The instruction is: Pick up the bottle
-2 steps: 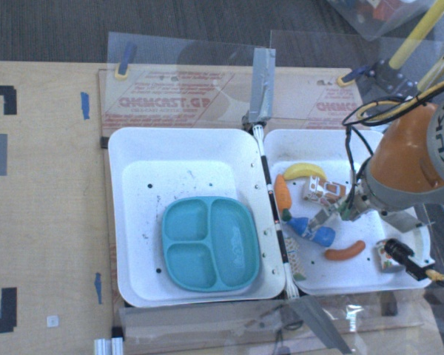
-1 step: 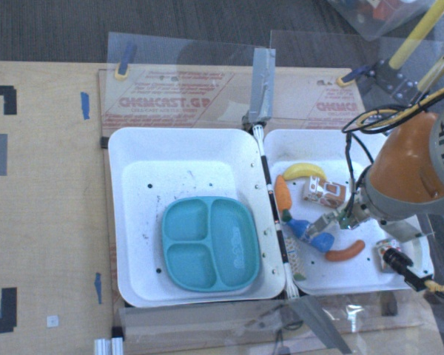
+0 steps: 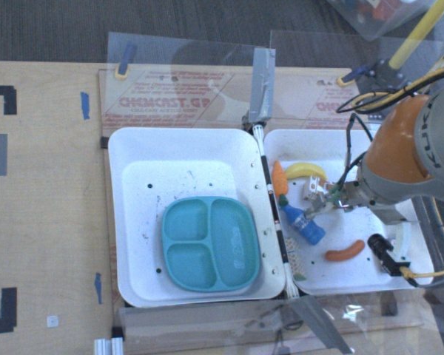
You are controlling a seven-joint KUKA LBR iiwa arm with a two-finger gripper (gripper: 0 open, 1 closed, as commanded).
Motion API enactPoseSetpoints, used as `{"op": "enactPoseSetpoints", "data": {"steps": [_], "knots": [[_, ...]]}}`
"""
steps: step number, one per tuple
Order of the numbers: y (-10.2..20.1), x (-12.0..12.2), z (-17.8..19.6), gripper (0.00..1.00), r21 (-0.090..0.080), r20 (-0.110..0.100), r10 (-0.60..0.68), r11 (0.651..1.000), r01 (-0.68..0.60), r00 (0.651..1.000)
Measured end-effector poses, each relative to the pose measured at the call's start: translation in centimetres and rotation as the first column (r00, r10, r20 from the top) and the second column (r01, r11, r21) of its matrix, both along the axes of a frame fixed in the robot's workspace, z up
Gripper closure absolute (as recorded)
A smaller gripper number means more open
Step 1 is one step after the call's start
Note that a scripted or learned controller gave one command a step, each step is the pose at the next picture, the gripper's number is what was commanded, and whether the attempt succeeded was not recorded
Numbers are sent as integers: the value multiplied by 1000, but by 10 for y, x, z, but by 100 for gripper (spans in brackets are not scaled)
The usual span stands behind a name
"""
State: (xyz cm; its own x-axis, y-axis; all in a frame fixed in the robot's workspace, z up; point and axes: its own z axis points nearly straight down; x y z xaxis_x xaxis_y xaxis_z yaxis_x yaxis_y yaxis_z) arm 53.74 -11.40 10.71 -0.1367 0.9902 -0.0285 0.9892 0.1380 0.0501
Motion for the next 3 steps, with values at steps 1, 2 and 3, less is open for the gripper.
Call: {"op": "enactPoseSetpoints", "data": {"steps": [1, 2, 3], "knots": [[10, -35, -19, 0, 16, -42, -67, 998, 68, 997], [57, -58, 77, 0, 20, -53, 57, 998, -56, 997], [63, -9, 77, 0, 20, -53, -114, 993, 115, 992]]}}
